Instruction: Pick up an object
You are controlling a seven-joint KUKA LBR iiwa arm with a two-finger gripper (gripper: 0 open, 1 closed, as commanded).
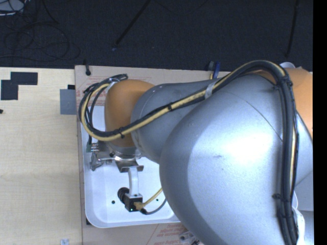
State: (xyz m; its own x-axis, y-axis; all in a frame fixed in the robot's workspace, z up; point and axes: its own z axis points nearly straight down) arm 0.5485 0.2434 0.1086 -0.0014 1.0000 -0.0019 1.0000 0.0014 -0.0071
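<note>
Object position: we could not determine it, because the arm (230, 157) covered most of the bin area from the centre to the right edge of the frame.

1. Arm. We counted one grey arm. It entered from the right and reached the left-centre, where one orange band (122, 106) sat above the wrist. A bundle of cables (173, 105), in which we made out one yellow and one black, ran along the upper side of the arm and looped around the left of the orange band.

2. Gripper. One gripper (118, 161) hung below the orange band, over the upper part of the bin floor, left of centre. We could not tell whether it was wide or narrow, nor whether it held anything.

3. Bin. We counted one white bin (102, 216) at the lower left-centre. Its left wall and lower left corner were exposed, and the rest lay under the arm. One dark speck (113, 203) lay on the bare floor, too small to identify.

4. Bench. The pale wooden bench (36, 162) filled the left side. In its upper left we counted two flat marks, set apart: one black stepped patch (18, 83) and one grey rectangle (67, 101).
</note>
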